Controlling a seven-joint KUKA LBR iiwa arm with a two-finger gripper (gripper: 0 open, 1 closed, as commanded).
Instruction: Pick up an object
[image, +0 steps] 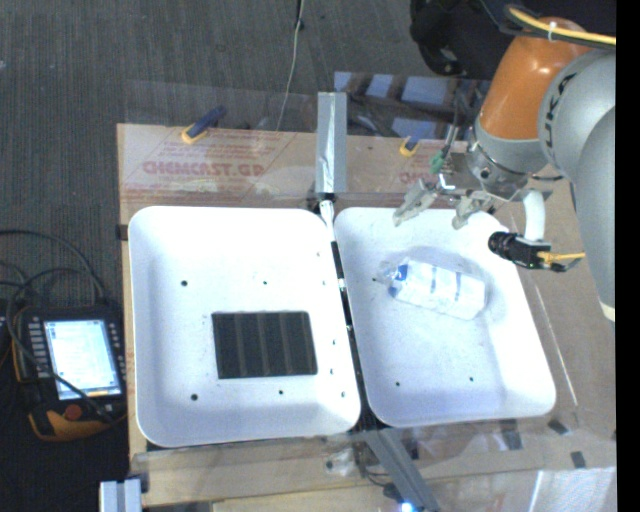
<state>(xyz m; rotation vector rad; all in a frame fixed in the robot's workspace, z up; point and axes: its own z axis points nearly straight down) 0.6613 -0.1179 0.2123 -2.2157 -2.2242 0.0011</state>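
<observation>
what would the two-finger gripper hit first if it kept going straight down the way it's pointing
Probably the white floor of the right bin near its back edge. The open two-finger gripper hangs behind the clear plastic bottle with a blue label, so it would likely miss it, though depth is unclear from this slant.

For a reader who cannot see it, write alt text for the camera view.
A grey robot arm's gripper, fingers spread, hangs over the far edge of the right bin, holding nothing. A clear plastic bottle lies on its side in that bin; a dark ribbed rectangle lies in the left bin.
</observation>
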